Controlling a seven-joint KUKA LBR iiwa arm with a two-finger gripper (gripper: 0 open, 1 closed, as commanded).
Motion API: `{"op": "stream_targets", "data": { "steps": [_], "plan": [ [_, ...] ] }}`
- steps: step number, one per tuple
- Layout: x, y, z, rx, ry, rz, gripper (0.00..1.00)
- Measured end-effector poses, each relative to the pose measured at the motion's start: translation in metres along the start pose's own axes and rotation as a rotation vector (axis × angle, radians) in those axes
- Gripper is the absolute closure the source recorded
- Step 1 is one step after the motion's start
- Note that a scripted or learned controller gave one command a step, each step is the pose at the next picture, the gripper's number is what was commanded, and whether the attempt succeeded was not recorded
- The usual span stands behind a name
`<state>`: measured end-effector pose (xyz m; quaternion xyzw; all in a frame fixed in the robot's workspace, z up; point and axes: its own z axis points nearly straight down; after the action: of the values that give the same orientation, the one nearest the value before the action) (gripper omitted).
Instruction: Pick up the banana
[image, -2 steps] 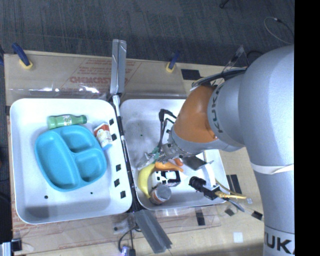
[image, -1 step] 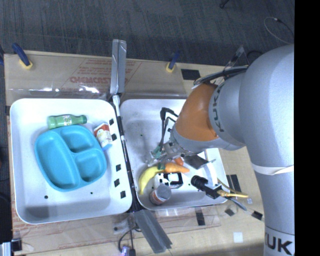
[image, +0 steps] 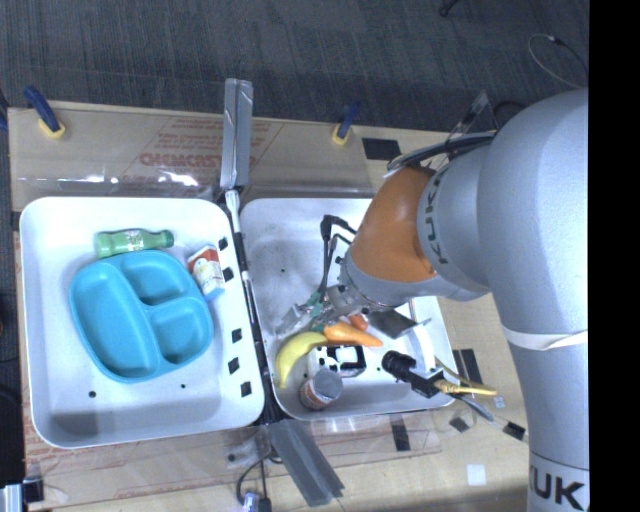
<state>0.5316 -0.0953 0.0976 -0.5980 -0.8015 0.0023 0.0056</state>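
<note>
2 bins sit side by side. The left bin (image: 40, 300) holds a tray (image: 140, 315), a bottle (image: 133, 240) behind it and a small tube (image: 207, 272) at its right. The right bin (image: 275, 240) holds a banana (image: 295, 352), a carrot (image: 352, 333) just right of it, and a can (image: 318, 390) in front.

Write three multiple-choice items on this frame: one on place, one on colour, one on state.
1. Which bin holds the curved yellow banana?
A. the left white bin
B. the right white bin
C. neither

2. What colour is the divided plastic tray?
A. red
B. blue
C. black

3. How does the green plastic bottle rest?
A. lying on its side
B. standing upright
C. stacked on the tray

Answers:
1 B, the banana lies near that bin's front left corner, beside the orange carrot.
2 B, the tray is light blue against the left bin's white floor.
3 A, the bottle lies flat along the left bin's far wall, behind the tray.
</note>
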Motion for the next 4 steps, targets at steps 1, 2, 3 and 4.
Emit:
{"op": "stream_targets", "data": {
  "steps": [1, 2, 3, 4],
  "plan": [
    [0.0073, -0.0466, 0.0092, -0.005, -0.003, -0.058, 0.00],
    [0.0069, -0.0449, 0.0010, -0.005, -0.002, -0.065, 1.00],
    [0.0070, -0.0451, 0.0012, -0.005, -0.003, -0.065, 0.00],
    [0.0132, -0.0526, 0.0086, -0.008, -0.004, -0.060, 0.00]
  ]
}}
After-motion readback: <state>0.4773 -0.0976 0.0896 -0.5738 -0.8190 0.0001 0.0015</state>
